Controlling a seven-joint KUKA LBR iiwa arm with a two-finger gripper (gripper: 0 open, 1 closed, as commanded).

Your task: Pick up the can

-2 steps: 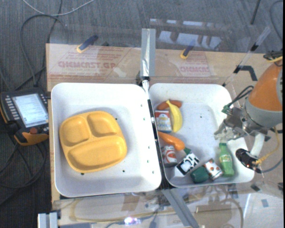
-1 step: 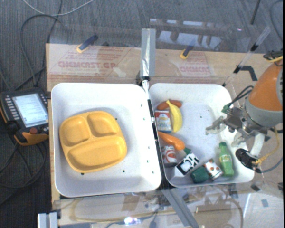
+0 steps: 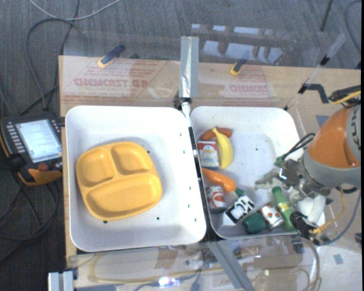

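Near edge of the right shallow white bin (image 3: 291, 123): clutter of a dark green block (image 3: 253, 224), a black-and-white patterned cube (image 3: 240, 208) and a small red-and-white item (image 3: 270, 214). The tool (image 3: 283, 176) hangs over this corner, wrist orange-banded; cannot tell whether it is apart or together, too small and cluttered. The small red-and-white labelled can (image 3: 216, 197), probably the target, lies against the bin's left wall beside an orange carrot-shaped toy (image 3: 219, 178). To do it well: shift left, centre over the can, descend clear of the carrot and wall. Farther back, a yellow banana (image 3: 224, 148). Left bin holds a yellow compartment tray (image 3: 118, 179).
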